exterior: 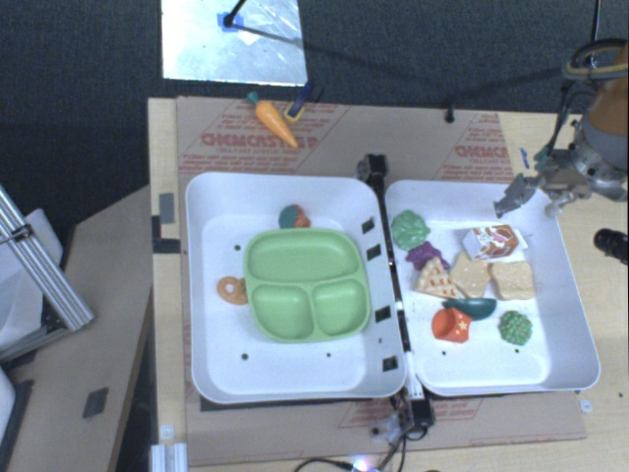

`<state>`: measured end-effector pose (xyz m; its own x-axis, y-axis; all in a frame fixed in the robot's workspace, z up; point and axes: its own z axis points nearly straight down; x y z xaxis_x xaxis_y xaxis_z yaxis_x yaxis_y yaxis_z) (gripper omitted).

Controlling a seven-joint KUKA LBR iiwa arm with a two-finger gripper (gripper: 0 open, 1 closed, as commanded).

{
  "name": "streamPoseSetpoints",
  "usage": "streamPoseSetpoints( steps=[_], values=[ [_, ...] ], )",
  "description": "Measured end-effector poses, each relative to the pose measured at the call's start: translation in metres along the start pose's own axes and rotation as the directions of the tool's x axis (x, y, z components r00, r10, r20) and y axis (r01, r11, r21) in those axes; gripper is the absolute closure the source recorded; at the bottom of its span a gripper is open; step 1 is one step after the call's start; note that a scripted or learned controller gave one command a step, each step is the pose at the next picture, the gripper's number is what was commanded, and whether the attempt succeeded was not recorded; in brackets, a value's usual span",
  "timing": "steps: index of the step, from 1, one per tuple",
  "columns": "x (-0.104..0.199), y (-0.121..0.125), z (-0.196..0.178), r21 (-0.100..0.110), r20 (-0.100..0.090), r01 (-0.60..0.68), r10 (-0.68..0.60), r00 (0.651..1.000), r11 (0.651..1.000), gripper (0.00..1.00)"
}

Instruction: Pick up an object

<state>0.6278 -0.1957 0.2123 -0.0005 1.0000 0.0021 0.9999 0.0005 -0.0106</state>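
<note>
Grey-armed gripper [537, 194] poised over the far right corner of the right bin [575, 337], two fingers spread apart with nothing between them. Below and to the left, toy food scattered across that bin: a green leafy piece [409, 229] at far left, a purple piece [427, 257] just near of it, a white and red packet [490, 242] closest to the gripper, a pizza wedge [436, 281] touching two bread slices [491, 279], a red pepper [451, 325] with a dark green piece [474, 308] just above it, and a broccoli floret [515, 327] at near right. Left bin [211, 362] holding a green divided plate [306, 283], a small pretzel [232, 290] just left of it, and a teal and red piece [292, 216] at its far edge. Orange carrot [275, 123] lying on the cardboard [472, 136] beyond the bins.
</note>
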Motion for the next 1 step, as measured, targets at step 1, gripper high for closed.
streamPoseSetpoints(
  steps=[1],
  values=[
    [0.0006,0.0027,-0.0083,-0.013,0.003,0.003,-0.003,1.000,1.000,0.00]
  ],
)
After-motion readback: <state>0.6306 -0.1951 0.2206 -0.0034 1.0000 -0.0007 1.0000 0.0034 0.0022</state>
